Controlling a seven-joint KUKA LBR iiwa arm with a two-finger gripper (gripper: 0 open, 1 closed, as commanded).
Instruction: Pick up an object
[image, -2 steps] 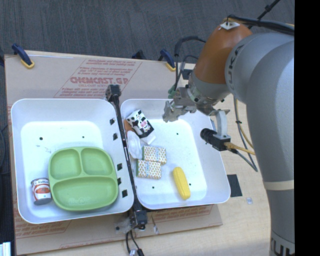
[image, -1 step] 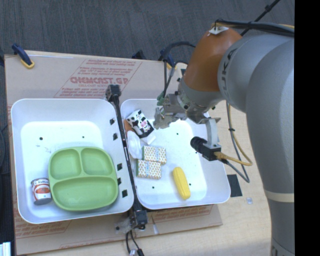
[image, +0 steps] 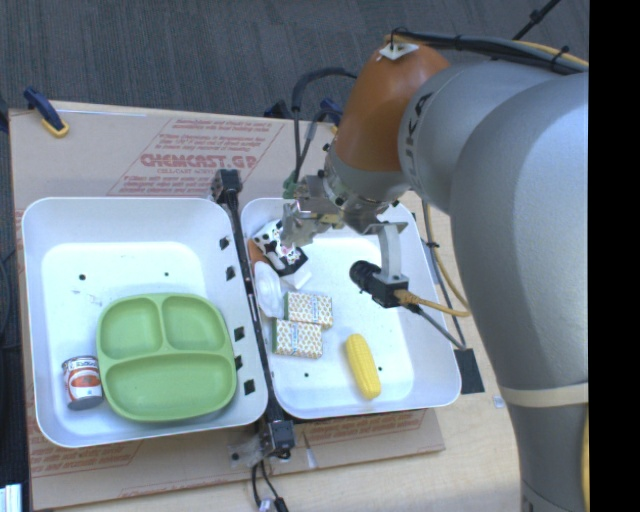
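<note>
- Pale wooden counter (image: 470, 440) is carrying a brown cardboard sheet (image: 150, 150) with red print, and two shallow white bins are sitting on that sheet side by side.
- A blue clamp (image: 45, 110) is gripping the sheet at its 10 o'clock corner.
- The left bin (image: 60, 215) is holding a green divided plate (image: 165, 355), which is lying toward the bin's 6 o'clock side.
- A small can (image: 84, 382) with a red label is standing just beside the plate's 8 o'clock edge, in the bin's 7 o'clock corner.
- The right bin (image: 430, 360) is holding a yellow corn cob (image: 363, 366), which is lying near its 6 o'clock wall.
- Two patterned packets are lying near that bin's middle. The upper packet (image: 309, 308) is touching the lower packet (image: 299, 339) at the lower one's 12 o'clock edge.
- A white crumpled item (image: 270, 290) is lying just beside the upper packet, at its 10 o'clock.
- The grey arm (image: 480, 180) is reaching in from 3 o'clock, its orange band (image: 385, 100) showing above the wrist.
- The hand (image: 297, 225) is hanging over the right bin's 11 o'clock corner.
- A black-and-white object (image: 280, 248) is lying in that corner, at the hand's 7 o'clock and very close to it. Whether the two are touching cannot be told.
- The slanted view is hiding whether the hand is apart or together.
</note>
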